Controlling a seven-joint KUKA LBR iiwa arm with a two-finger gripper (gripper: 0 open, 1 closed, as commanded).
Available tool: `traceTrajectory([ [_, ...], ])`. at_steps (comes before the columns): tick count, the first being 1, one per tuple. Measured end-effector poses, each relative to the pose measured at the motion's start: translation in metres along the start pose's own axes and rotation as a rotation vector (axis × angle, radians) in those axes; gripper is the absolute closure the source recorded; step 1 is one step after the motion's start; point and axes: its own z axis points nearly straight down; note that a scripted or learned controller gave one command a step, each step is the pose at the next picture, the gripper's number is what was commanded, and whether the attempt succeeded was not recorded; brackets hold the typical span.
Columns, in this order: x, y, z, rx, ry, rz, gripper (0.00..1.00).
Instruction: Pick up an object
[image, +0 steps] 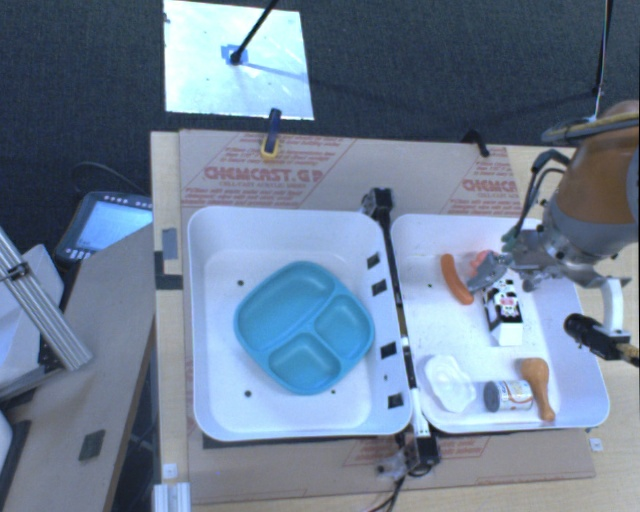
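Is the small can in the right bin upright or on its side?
On its side: the small can lies flat on the right white bin floor, dark end facing left.

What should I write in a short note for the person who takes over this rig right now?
Gripper: low in the right bin, beside the orange sausage-shaped toy; nothing visibly held.
Right bin also holds: black-and-white carton, white cup-like piece, small can lying down, tan drumstick-like toy.
Left bin: blue divided plate.
Done: approach only.
Left: grasp one object and lift it.
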Motion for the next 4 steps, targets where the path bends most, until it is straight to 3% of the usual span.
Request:
traceTrajectory([
  [1,0.0,0.003,-0.006,-0.012,-0.002,-0.002,0.0],
  [3,0.012,0.003,0.085,-0.008,0.0,-0.001,0.0],
  [4,0.011,0.008,0.093,-0.024,-0.005,-0.001,0.0],
])
